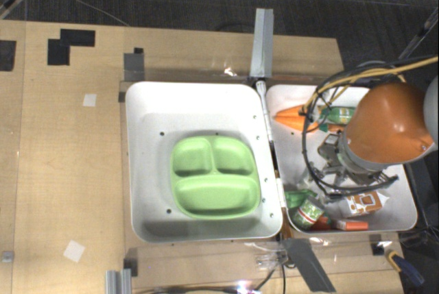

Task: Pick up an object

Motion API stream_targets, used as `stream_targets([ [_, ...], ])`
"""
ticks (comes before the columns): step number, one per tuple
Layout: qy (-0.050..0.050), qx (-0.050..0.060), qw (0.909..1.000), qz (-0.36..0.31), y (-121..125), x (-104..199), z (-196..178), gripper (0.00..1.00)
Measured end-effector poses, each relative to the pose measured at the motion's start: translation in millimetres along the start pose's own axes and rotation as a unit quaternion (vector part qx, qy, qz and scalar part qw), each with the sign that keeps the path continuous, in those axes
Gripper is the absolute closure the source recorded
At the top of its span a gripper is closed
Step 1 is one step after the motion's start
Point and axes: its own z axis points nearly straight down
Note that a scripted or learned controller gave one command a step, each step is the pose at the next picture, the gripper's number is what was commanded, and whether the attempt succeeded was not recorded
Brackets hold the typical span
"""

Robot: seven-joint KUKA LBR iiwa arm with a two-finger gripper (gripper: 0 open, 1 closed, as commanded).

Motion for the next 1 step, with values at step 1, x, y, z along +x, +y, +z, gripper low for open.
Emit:
stream_targets([
  [1, 0.009, -0.013, 0.9918, -0.127, -13.7, 29.5, -41.3, 1.0],
])
